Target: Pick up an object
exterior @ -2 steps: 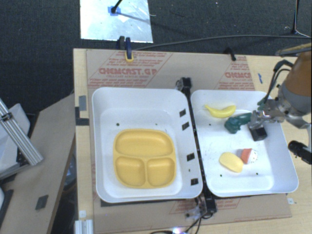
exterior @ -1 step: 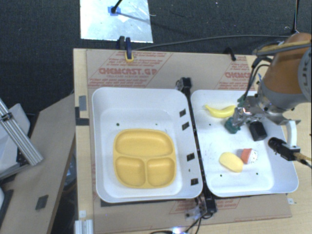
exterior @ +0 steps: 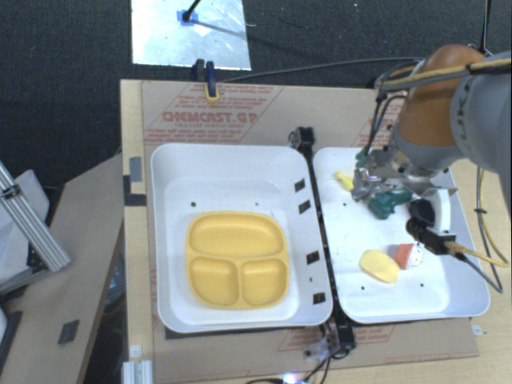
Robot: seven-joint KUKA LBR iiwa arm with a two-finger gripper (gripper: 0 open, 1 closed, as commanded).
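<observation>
Lying long-axis left-right, one yellow lemon-shaped toy [exterior: 379, 266]; one teal toy [exterior: 384, 206] under gripper [exterior: 370, 184], jaw state unclear; two white bins [exterior: 172, 166].

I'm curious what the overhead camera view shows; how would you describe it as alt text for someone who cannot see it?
A grey robot arm reaches from the right, its hand low over the right white bin beside a teal object, with a yellow lump and a small red-and-white piece nearer the front. The left white bin holds a yellow divided tray.
</observation>
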